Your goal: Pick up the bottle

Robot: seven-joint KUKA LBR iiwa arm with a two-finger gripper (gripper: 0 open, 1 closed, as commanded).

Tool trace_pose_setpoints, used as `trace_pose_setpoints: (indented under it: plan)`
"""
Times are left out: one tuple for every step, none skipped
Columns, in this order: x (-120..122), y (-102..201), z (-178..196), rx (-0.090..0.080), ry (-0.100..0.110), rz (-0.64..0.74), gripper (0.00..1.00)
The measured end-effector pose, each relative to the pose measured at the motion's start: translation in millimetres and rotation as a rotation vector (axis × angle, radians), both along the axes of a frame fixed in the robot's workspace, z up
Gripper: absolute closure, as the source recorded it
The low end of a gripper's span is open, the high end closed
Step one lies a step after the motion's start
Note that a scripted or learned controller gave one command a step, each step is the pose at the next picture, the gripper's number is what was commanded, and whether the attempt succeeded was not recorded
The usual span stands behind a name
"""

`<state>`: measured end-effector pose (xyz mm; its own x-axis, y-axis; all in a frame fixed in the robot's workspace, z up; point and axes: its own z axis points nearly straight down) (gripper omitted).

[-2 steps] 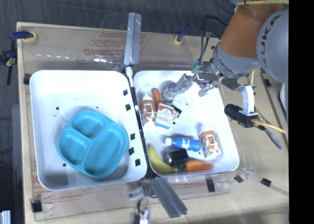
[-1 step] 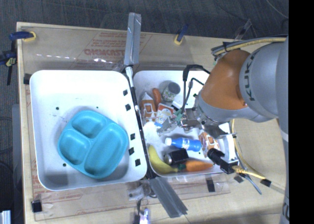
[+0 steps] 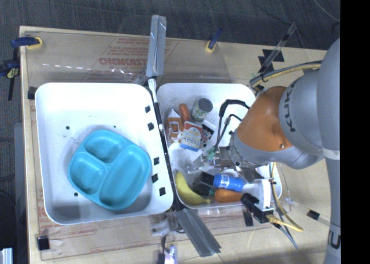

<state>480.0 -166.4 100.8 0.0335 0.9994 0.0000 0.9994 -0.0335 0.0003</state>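
The bottle (image 3: 230, 183) is blue with a black cap and lies on its side near the front of the right bin (image 3: 243, 90). It rests between a banana (image 3: 186, 190) and an orange carrot-like piece (image 3: 228, 196). My gripper (image 3: 215, 160) hangs low over the middle of this bin, just behind and slightly left of the bottle. The orange wrist band (image 3: 263, 127) and grey arm cover most of the gripper from above. Nothing is visibly held.
The back of the right bin holds a small can (image 3: 202, 108), a sausage-like piece (image 3: 184, 111), a brown box (image 3: 173, 125) and a snack packet (image 3: 192, 137). A blue divided plate (image 3: 110, 167) lies in the left bin (image 3: 52, 112). A ridge (image 3: 157, 141) divides the bins.
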Motion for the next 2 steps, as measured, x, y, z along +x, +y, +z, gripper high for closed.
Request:
trace_pose_setpoints:
  plan:
    - [-4, -40, 7, 0.000, 0.003, -0.057, 0.00]
    - [-3, -40, -9, 0.001, 0.002, -0.326, 0.00]
